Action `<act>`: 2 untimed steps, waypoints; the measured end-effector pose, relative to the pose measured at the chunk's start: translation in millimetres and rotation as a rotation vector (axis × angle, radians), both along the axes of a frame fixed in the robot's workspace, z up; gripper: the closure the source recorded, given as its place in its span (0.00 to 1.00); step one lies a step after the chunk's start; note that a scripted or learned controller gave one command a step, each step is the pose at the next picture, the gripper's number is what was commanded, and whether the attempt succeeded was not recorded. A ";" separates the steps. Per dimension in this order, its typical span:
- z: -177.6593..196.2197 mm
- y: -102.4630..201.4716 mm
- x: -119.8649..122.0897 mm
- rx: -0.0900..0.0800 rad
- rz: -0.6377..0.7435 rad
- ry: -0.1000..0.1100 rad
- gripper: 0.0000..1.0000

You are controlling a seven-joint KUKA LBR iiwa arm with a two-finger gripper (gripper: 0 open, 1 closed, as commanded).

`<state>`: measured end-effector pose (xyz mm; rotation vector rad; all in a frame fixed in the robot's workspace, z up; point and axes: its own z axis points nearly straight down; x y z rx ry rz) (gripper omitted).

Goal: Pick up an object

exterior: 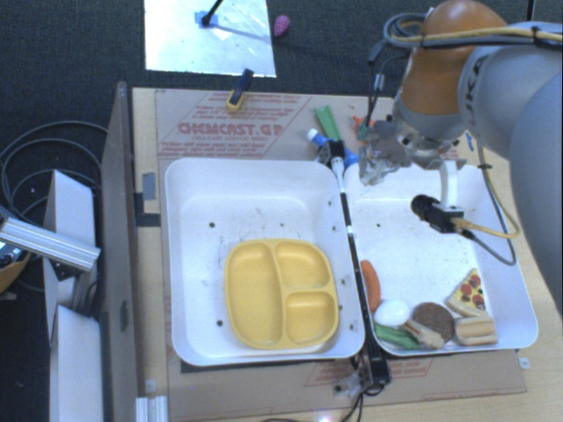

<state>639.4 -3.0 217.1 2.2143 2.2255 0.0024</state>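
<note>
Several toy foods lie bunched at the near end of the right bin (519, 310): a carrot (371, 284), a white egg (392, 312), a green bean pod (398, 336), a brown patty (433, 320), a bun (476, 330) and a pizza slice (467, 292). The left bin (189, 236) holds a yellow divided tray (281, 294). The gripper (378, 167) hangs over the right bin's far left corner, well apart from the food. I cannot tell how wide it stands; nothing seems caught in it, though the view there is blurred. To grasp well, I would travel toward the near end, choose a piece at the cluster's edge such as the carrot or pizza slice, centre above it, then descend straight down.
</note>
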 end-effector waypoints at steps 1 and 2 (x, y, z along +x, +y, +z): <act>-35.3 16.1 -49.3 0.001 -0.003 0.009 1.00; 0.4 -2.3 -48.9 0.000 -0.004 -0.001 1.00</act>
